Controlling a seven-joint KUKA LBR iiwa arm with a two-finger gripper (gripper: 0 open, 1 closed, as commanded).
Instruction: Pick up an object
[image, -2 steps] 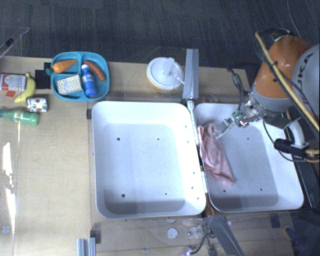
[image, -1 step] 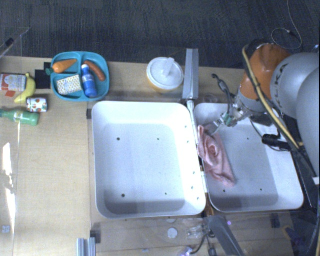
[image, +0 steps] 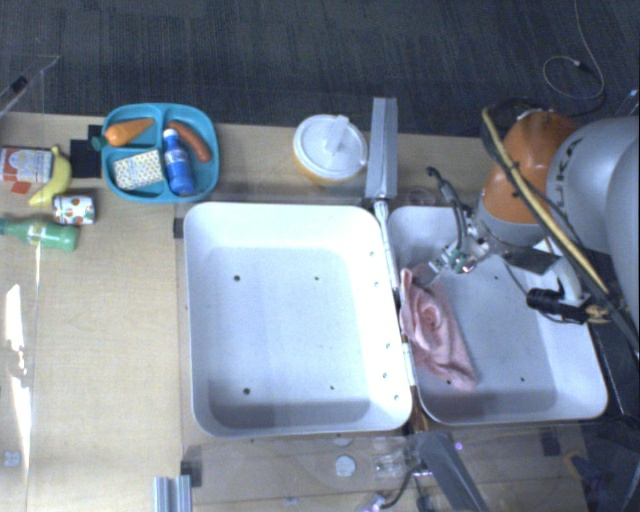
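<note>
Pink cloth (image: 435, 335) — right bin (image: 560, 400), by pincer (image: 458, 262).

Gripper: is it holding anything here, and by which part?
Nothing is visibly held. The gripper hangs in the right bin, apart from the pink cloth lying along the bin's left wall.

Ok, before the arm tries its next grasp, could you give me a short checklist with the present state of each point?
1. Target present: pink cloth lies in the right bin. Ok.
2. Cloth reachable: it is bunched against the bin's left wall. Not ok.
3. Gripper over the cloth: it is above the cloth's top end, not its middle. Not ok.
4. Fingers open: cannot tell.
5. Cloth held: nothing seen between the fingers. Not ok.
</note>
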